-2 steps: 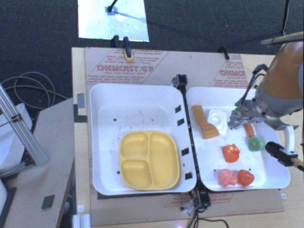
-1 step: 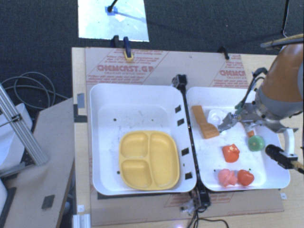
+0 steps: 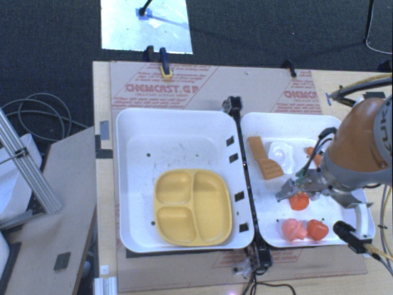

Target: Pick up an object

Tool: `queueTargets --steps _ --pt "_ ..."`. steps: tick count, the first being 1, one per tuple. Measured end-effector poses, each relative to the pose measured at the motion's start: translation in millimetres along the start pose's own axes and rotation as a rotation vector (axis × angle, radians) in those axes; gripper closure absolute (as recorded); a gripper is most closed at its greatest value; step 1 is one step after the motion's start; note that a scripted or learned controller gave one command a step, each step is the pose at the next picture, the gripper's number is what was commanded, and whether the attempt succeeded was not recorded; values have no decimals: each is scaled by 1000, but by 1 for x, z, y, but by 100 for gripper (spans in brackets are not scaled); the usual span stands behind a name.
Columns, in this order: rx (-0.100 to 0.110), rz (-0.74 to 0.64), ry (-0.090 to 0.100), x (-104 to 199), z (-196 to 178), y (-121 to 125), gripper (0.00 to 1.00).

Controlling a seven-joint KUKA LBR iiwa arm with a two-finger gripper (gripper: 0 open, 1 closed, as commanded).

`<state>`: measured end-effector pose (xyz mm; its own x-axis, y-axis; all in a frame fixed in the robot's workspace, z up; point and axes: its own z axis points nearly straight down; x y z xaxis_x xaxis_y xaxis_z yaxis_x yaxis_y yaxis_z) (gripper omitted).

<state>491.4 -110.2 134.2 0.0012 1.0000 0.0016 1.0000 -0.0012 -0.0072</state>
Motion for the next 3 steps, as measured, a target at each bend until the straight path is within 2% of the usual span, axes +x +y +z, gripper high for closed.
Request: queueTargets --steps 1,2,3 --pt "-12 -4 -2 1 -15 4 100" --pt "-20 -5 -7 -28 -96 47 100" --pt "-14 -6 -4 -35 -115 73 100"
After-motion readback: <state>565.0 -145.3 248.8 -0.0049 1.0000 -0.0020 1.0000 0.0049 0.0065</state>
